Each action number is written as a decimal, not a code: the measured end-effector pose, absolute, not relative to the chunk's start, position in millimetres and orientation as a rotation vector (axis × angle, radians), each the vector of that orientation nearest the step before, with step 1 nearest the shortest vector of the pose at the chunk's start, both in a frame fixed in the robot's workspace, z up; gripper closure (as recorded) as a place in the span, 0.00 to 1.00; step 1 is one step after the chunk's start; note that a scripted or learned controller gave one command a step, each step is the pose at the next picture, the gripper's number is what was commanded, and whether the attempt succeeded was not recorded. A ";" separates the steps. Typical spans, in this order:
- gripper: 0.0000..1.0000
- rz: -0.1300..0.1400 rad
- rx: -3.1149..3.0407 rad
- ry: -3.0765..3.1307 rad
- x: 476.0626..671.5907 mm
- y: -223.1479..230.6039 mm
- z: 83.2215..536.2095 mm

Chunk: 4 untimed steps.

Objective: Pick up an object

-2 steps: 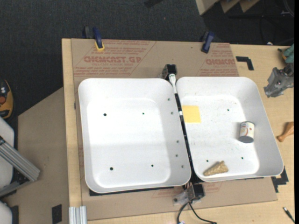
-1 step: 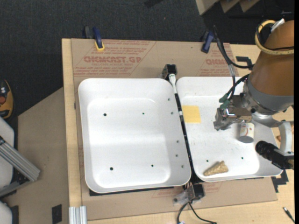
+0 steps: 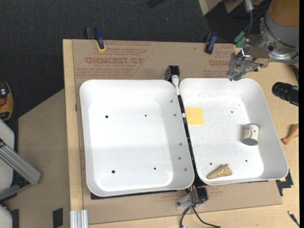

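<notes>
Claw (image 3: 236,73) hangs over the far rim of the right bin (image 3: 266,122), near its back corner; its fingers are too small and dark to tell whether they are parted or closed, and nothing shows between them. Open white floor spreads below and toward the camera from it. Nearer the camera and left of the claw lies a yellow square (image 3: 194,116) by the dividing wall. Well in front sits a small cylinder (image 3: 250,134), and beyond that, at the near rim, a tan wedge (image 3: 220,171). Left bin (image 3: 95,127) lies farther left.
</notes>
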<state>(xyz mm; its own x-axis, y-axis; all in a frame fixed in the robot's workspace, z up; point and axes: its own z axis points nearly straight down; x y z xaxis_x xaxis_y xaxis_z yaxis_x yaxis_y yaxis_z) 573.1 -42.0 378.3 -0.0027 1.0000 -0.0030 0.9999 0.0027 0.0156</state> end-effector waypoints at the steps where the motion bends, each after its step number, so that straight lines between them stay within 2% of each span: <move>1: 1.00 0.009 2.211 2.224 592.8 1.8 409.0; 2: 1.00 -0.008 2.221 2.233 568.9 45.8 350.1; 3: 1.00 0.008 2.212 2.227 588.3 96.9 366.9; 4: 1.00 0.020 2.206 2.231 552.1 169.5 461.3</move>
<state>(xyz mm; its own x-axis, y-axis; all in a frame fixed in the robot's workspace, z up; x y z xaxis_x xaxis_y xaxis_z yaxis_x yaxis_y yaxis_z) 552.1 169.5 461.3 -0.0113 0.9999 0.0066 0.9999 0.0113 0.0118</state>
